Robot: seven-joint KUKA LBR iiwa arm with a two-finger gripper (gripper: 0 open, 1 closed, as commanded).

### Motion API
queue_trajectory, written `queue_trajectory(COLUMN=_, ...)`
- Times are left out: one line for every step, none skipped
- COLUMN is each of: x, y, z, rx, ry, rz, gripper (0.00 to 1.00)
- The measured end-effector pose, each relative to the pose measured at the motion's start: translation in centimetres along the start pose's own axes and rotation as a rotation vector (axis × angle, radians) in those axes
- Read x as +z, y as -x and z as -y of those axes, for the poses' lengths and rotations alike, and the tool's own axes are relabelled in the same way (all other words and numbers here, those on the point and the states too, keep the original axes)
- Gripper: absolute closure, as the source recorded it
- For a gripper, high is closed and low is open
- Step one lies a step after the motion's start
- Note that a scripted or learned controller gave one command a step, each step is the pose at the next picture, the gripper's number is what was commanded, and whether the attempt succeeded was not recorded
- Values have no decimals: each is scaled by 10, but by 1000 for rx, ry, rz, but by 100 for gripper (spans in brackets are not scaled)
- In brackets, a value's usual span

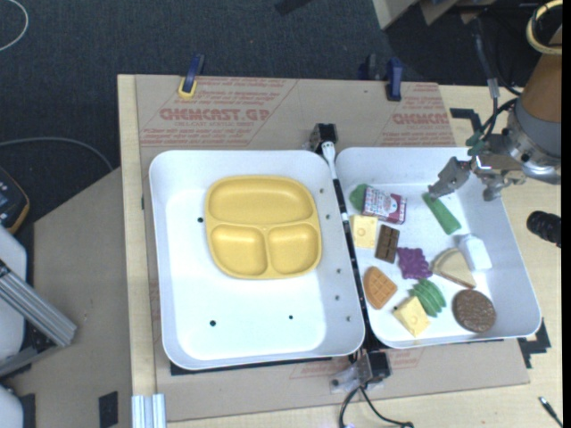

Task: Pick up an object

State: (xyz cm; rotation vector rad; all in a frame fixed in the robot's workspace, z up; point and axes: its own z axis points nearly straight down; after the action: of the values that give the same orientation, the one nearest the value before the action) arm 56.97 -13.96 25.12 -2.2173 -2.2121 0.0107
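My gripper hangs over the back of the right bin, with its two fingers spread open and nothing between them. Just below it lies a green cylinder. Further left are a pink packet, a yellow cheese square and a brown chocolate bar. Purple grapes, a waffle, a cheese wedge, a green vegetable, a bread wedge, a white block and a round brown cookie fill the front half.
The left bin holds a yellow divided plate. A black-edged wall separates the two bins. Blue and yellow clamps sit on the board's back edge.
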Motion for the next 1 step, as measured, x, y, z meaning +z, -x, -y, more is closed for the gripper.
queue_trajectory(x=-7, y=0, z=-2, rx=-2, ry=12, rz=2, gripper=0)
